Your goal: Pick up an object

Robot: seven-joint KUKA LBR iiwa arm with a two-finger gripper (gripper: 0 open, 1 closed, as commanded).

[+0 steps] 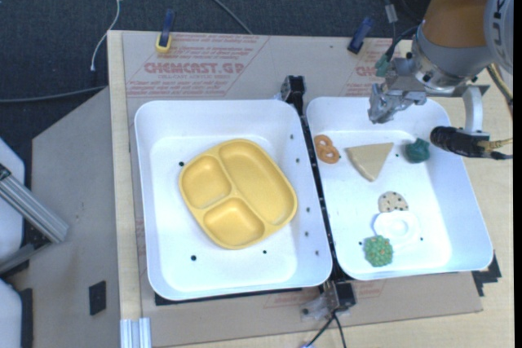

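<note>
Tan wedge (369, 160) lies near the far end of the right bin (465, 200), just below the gripper (383, 112) and slightly left, its point toward the near rim. Pretzel (327, 149) sits left, green blob (418, 150) right. The gripper's state I cannot tell.

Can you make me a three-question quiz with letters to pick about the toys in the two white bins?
1. Where is the yellow tray?
A. the left bin
B. the right bin
C. outside the bins

2. What colour is the bumpy ball at the right bin's near edge?
A. red
B. green
C. blue

3. What is the gripper doing?
A. lifting the tan wedge
B. pressing on the pretzel
C. poised over the right bin's far edge, gripping nothing visible

Answers: 1 A, the tray lies flat inside the left bin. 2 B, its surface is green. 3 C, wedge and pretzel lie on the bin floor.
</note>
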